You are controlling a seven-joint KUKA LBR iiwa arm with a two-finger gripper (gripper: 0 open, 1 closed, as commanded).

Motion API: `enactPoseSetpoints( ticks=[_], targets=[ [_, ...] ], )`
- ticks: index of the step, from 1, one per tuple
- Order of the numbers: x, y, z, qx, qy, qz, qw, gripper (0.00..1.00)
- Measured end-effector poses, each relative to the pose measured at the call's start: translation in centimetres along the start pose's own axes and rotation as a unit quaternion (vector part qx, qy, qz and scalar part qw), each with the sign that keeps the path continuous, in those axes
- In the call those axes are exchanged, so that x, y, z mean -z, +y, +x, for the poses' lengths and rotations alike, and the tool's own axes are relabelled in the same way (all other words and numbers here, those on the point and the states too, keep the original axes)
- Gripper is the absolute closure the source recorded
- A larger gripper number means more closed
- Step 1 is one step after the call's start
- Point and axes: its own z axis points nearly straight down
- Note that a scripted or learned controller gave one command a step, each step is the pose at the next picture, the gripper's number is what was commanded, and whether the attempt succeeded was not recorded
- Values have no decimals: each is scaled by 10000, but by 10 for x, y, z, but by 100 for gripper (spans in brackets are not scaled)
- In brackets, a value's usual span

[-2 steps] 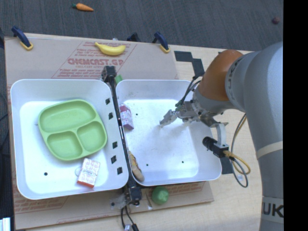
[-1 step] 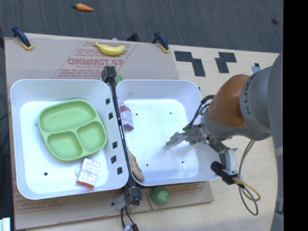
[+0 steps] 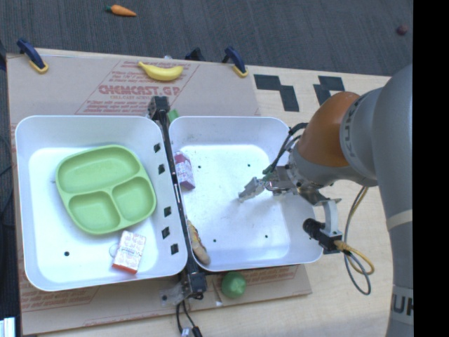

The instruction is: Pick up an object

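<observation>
Two small items are lying along the right bin's (image 3: 231, 128) left wall, a pink packet (image 3: 184, 171) and a tan piece (image 3: 196, 246), while the gripper (image 3: 250, 189) is hovering mid-bin holding nothing, its opening unclear, needing to travel left and descend.

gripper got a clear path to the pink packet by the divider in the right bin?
Probably yes. The gripper sits over bare floor of the right bin, and nothing lies between it and the pink packet, though the packet hugs the divider wall.
</observation>
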Motion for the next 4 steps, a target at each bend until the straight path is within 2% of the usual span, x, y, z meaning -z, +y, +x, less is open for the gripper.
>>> enactPoseSetpoints(
  ticks=[1, 2, 3, 4],
  targets=[
    [-1, -69, 29, -1, 6, 6, 10000, 0],
    [0, -4, 0, -16, 4, -7, 10000, 0],
    [-1, -69, 31, -2, 7, 7, 10000, 0],
    [0, -7, 0, -17, 4, -8, 10000, 0]
  ],
)
